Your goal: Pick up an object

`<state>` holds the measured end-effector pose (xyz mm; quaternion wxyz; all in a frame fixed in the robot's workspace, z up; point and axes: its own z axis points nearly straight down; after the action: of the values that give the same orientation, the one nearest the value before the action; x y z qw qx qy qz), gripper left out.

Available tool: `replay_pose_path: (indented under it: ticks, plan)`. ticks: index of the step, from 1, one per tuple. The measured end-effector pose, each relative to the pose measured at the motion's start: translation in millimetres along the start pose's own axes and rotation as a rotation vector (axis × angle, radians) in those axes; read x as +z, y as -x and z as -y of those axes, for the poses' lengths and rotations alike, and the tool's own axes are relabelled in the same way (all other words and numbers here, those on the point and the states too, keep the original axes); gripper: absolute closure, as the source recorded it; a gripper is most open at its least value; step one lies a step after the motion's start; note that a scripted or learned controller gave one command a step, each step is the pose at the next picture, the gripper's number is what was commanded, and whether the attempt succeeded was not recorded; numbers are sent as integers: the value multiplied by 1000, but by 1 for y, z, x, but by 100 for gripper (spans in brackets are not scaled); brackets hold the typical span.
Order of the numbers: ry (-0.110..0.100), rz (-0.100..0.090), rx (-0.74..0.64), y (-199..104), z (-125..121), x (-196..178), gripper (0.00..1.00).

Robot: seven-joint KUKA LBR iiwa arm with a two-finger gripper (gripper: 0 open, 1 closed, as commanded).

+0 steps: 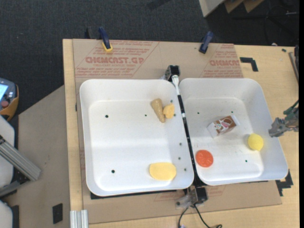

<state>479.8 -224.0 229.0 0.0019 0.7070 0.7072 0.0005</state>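
- My gripper (280,126) hangs at the right bin's (247,87) far edge; I cannot tell its state.
- The yellow ball (255,142) lies just beside it, nearest target.
- Best approach, I judge: centre above the ball, descend straight, avoiding the bin wall.

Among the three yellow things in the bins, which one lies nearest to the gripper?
The small yellow ball in the right bin, just beside the gripper. The other two yellow things, the oval and the small lump, lie in the left bin.

2 white bins (90,141) (266,103), 5 objs: 3 in the left, 3 in the right... so 6 total.

Hmm, recount: left bin has tan piece (157,110), small yellow chunk (168,111), yellow oval (162,171); right has snack packet (222,126), orange disc (204,158), yellow ball (255,142).
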Motion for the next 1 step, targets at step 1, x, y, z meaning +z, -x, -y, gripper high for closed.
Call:
replay_pose_path:
  ticks: [1]
  plan:
    - [-4, -2, 0, 0, 1, 6, 100]
